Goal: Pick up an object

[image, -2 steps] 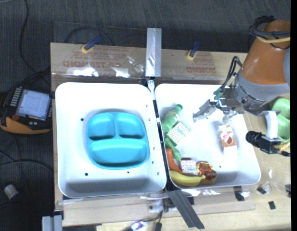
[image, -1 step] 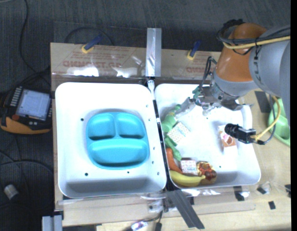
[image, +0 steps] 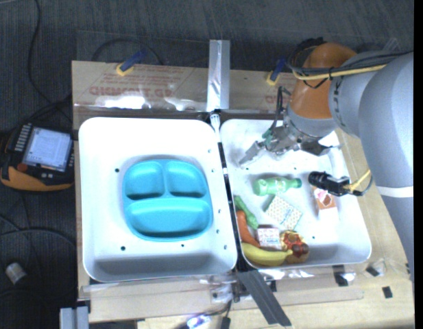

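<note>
Lying mid right bin (image: 348,184): green bottle (image: 276,184), just below pincer (image: 256,153). Pincer fingers spread, gripping nothing. Banana (image: 262,255), carrot (image: 247,230), small packets nearby. Blue tray (image: 166,197) in left bin (image: 101,149).

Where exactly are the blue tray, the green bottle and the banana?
blue tray (image: 167,218): camera view, on its large front compartment.
green bottle (image: 274,185): camera view, on the middle of its body, lying on its side.
banana (image: 262,256): camera view, on the middle of its yellow curve.
</note>
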